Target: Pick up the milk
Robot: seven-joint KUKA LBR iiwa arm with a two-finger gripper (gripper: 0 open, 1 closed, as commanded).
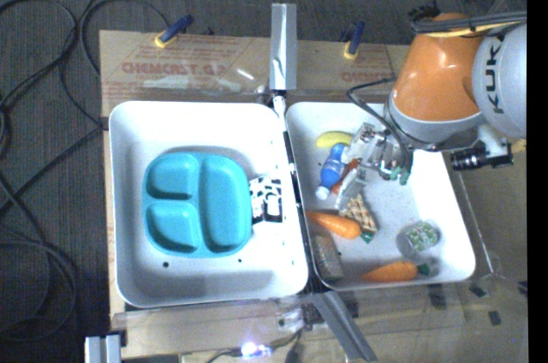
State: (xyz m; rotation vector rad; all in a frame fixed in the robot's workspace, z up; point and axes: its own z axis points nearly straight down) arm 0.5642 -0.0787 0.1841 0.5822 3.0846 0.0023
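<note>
While claw [370,157] hovers in right bin [458,224], grip unclear | milk [267,199] in left bin [128,139], long axis indistinct

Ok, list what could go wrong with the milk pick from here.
1. The claw hangs over the right bin, close to the blue bottle and the banana, while the milk lies in the left bin. A descent here would likely catch the wrong item.
2. The milk sits squeezed between the blue tray and the bin wall, so the claw may strike either one.
</note>
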